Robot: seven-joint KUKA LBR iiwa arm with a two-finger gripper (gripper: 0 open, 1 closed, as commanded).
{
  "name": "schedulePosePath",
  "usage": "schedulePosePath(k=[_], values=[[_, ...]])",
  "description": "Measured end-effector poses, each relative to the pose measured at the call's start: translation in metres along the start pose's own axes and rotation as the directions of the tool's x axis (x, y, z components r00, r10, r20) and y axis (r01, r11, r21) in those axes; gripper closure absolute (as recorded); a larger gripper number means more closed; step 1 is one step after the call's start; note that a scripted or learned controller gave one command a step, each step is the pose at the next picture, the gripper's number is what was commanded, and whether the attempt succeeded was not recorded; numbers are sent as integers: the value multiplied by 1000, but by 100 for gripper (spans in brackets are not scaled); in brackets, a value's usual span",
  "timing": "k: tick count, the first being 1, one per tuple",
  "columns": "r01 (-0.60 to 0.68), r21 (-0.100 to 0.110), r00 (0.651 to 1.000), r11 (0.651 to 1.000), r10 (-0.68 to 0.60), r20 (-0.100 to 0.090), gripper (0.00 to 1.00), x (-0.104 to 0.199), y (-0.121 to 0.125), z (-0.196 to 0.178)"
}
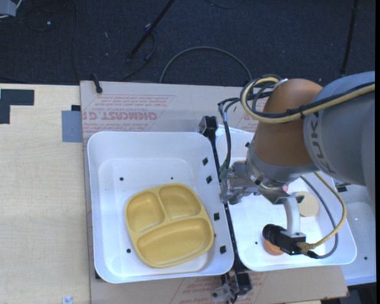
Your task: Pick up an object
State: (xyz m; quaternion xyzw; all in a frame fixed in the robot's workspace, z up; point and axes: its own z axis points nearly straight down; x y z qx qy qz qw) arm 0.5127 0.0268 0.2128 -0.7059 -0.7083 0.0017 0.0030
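A yellow divided plate [170, 225] lies flat in the left bin [107, 163], towards its front right. The arm's orange-banded wrist [285, 128] hangs over the right bin [342, 249]. My gripper [235, 190] reaches down beneath the wrist, close to the wall between the two bins. A small orange object [273, 247] lies near the front of the right bin. A pale round object [310, 206] sits further back and to the right, partly covered by the arm. I see nothing held by the gripper.
The bins' shared wall [220, 195] runs right beside the gripper. Cardboard [133, 109] lies under the bins on a wooden bench [31, 189]. Cables loop around the wrist.
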Motion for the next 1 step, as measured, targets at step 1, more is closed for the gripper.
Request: schedulePosePath(k=[1], values=[[1,-1,1000,1000,-1,0,100,46,-7,2]])
